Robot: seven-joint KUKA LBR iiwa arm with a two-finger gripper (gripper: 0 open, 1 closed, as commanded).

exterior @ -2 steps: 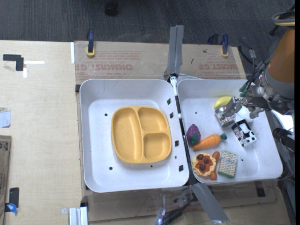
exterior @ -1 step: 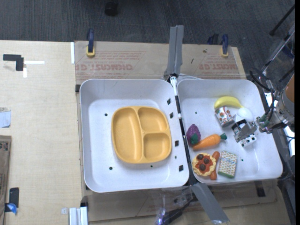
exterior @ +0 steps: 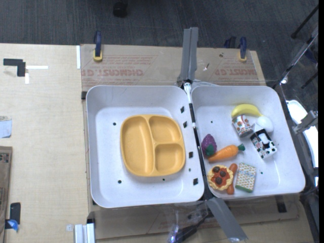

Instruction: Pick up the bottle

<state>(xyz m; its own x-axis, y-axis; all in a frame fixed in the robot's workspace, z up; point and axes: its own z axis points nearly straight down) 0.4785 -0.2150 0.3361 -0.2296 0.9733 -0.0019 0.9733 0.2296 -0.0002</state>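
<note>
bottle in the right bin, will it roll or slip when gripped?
The bottle lies on its side in the right bin, so a nudge would probably roll it. It looks like smooth plastic, so possibly slippery. It touches a white egg-like toy, which may get shoved aside.

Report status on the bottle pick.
Bottle lying in right bin, untouched. Banana, cup and white egg crowd it.

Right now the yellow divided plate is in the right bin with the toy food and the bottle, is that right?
Not quite. The camera view shows the yellow divided plate in the left bin, by itself. The toy food, such as the carrot and banana, and the bottle are in the right bin.
</note>
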